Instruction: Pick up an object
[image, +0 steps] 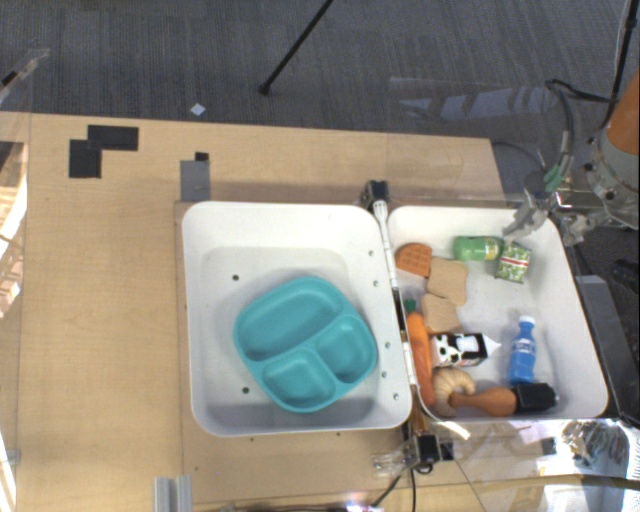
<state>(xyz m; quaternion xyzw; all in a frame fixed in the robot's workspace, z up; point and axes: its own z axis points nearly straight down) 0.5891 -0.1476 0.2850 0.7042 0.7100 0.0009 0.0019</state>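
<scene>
Nothing is picked up yet, so treat the task as barely begun. Your candidates all lie in the right bin (585, 330): a green bottle (475, 247) on its side near the far edge, a small green-and-red carton (513, 264) just beside it toward the far right corner, and a blue bottle (522, 350) standing apart toward the right wall. Along the left wall you have a run of toy foods: an orange-brown waffle piece (413, 259), 2 tan bread slices (445, 295), a carrot (419, 352), a black-and-white cow-print item (462, 349), and a croissant-like piece (455, 381) touching a brown tool with a black handle (505, 401) at the near edge.

The gripper (530, 213) hangs at the far right corner of that bin, over the rim and just beside the carton, with the arm (610, 180) reaching in from the right. You cannot tell from this slant whether it is spread or closed, and no object shows in it.

The left bin (205, 300) carries only a teal divided plate (305, 343), lying flat near its middle.

What is left, as I judge it: the descent, the closing and the lift. The carton and green bottle are nearest, though they sit close together, so a grasp there may knock one aside.
</scene>
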